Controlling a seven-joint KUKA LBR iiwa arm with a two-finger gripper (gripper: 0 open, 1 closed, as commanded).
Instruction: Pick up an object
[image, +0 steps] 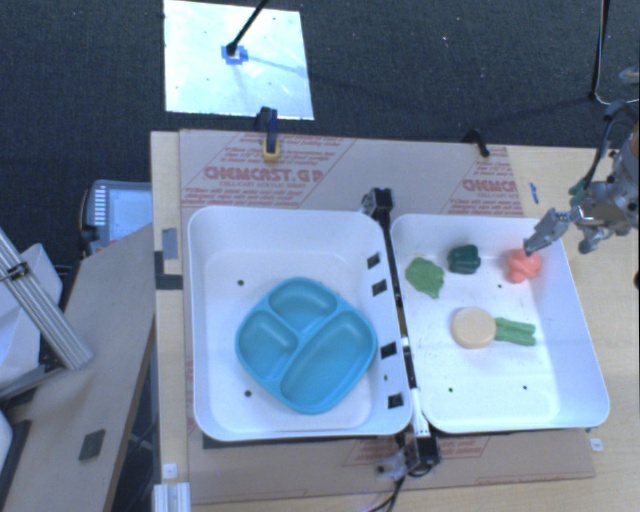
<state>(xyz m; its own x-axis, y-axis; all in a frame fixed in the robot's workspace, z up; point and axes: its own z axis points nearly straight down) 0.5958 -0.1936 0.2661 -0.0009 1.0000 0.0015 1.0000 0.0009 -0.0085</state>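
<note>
One green long piece (514, 331) lies lengthwise left-right beside tan disc (473, 327).

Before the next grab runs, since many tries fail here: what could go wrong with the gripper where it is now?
1. The gripper sits beside the small orange-pink lump, close to the right white bin's far-right wall; a descent may clip the wall or nudge the lump aside.
2. The round cream disc touches the flat green piece; grabbing one could drag the other.
3. The dark green chunk and light green piece lie close together, so the gripper might snag both.
</note>
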